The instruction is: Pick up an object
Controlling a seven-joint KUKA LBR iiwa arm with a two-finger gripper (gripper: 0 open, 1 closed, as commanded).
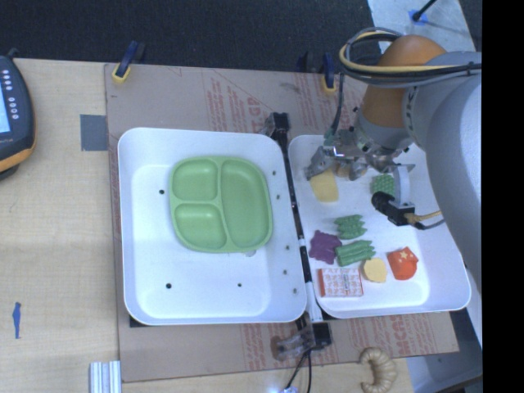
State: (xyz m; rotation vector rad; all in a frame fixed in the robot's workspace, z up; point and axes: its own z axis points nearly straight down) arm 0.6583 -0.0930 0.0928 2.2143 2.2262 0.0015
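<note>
the gripper (334, 164) hangs in the right bin's (442, 301) upper left, whether released or clenched i cannot tell, with the yellow block (326, 188) just below it, touching or nearly.

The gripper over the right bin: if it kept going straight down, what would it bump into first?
Most likely the pale yellow block, which lies just under the gripper near the bin's far end. Depth is hard to judge from this slanted view.
</note>
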